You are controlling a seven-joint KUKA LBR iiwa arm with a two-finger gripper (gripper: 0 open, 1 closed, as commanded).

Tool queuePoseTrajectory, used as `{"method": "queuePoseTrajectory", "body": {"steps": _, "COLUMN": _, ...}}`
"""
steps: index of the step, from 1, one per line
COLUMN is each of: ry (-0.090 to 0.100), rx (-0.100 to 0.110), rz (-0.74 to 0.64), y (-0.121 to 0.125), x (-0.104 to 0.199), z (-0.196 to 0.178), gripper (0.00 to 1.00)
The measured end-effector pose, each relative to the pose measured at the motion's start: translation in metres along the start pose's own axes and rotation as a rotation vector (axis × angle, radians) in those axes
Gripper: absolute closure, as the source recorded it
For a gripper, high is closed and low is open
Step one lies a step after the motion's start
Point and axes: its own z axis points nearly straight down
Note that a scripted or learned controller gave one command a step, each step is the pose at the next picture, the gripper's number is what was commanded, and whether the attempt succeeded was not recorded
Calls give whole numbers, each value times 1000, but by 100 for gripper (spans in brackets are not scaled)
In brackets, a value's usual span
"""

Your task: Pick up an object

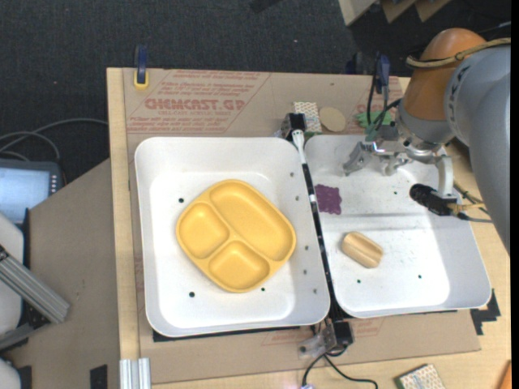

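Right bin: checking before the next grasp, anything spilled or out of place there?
Dark specks are scattered over the right bin's floor beside the tan bread-like piece, like crumbs. The purple piece lies flat; nothing tipped.

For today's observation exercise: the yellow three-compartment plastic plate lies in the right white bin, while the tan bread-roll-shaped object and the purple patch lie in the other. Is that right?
Not quite. The camera view shows the yellow three-compartment plastic plate in the left white bin; the tan bread-roll-shaped object and the purple patch lie in the other.
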Motion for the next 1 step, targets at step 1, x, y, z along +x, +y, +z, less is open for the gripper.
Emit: {"method": "queuePoseTrajectory", "body": {"steps": 1, "ry": 4, "rx": 5, "rz": -6, "y": 0, "x": 45, "z": 0, "gripper": 0}}
